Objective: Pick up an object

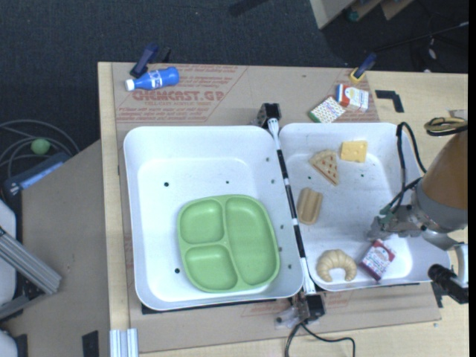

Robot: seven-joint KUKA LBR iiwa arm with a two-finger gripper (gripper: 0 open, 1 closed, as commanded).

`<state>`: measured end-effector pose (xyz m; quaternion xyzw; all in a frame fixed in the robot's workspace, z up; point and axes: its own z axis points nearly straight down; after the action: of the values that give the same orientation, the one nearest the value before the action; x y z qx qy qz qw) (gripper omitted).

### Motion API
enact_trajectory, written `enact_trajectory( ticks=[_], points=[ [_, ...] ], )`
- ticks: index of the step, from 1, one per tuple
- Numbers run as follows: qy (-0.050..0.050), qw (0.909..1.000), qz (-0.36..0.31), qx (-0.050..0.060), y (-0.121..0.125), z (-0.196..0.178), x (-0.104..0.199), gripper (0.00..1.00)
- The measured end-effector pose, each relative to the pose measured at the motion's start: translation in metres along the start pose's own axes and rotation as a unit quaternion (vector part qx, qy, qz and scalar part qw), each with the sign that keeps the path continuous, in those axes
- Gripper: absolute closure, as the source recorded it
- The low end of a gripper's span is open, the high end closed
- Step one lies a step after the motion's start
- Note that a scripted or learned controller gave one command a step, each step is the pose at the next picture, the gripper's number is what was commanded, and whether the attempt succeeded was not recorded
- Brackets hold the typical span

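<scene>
Two shallow white bins sit side by side on the bench, the left bin [149,199] filling the middle of the frame and the right bin [349,199] lying toward the right edge. The left one holds a green divided plate [227,242], lying flat in its lower half. The right one holds five small things: a yellow cheese block [354,151] near its top, a tan wedge-shaped pizza slice [326,166] just left of the cheese, a light brown bread roll [309,205] below that close to the bin's left wall, a croissant [337,265] near the bottom wall, and a small red and white packet [377,259] just right of the croissant. The arm [450,184] comes in from the right edge of the frame, and its gripper [387,227] hangs low over the lower right part of that bin. The packet lies directly beneath and just below the gripper in the picture, very near it, though whether they touch cannot be told; nothing is seen between the fingers, and whether they stand apart or together cannot be told either. The croissant lies to the lower left of the gripper, near it; the roll, pizza slice and cheese are farther off toward the upper left.
</scene>
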<state>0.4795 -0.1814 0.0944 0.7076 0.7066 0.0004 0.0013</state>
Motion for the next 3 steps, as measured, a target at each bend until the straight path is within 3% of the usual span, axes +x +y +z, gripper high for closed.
enact_trajectory(
  ticks=[1,2,3],
  points=[
    [0.000,1.0000,-0.001,0.001,0.003,-0.030,0.047,1.00],
    [0.000,1.0000,-0.001,0.001,0.003,-0.030,0.047,0.00],
    [0.001,1.0000,-0.001,0.002,-0.001,0.010,0.051,0.00]
  ],
)
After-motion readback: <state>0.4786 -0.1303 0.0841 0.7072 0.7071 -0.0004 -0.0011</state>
